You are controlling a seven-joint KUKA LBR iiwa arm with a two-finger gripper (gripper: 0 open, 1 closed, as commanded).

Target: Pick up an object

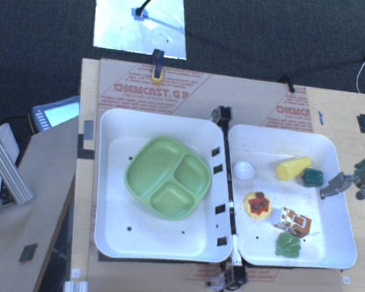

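At 3 o'clock, over the right shallow white bin's [335, 251] rim, grey two-finger gripper [343, 183]; jaw spread cannot be told. Dark green block [312, 178] just at its 9 o'clock, beside yellow plastic cylinder [293, 168]. Left bin [108, 231] holds light green divided plate [168, 177].
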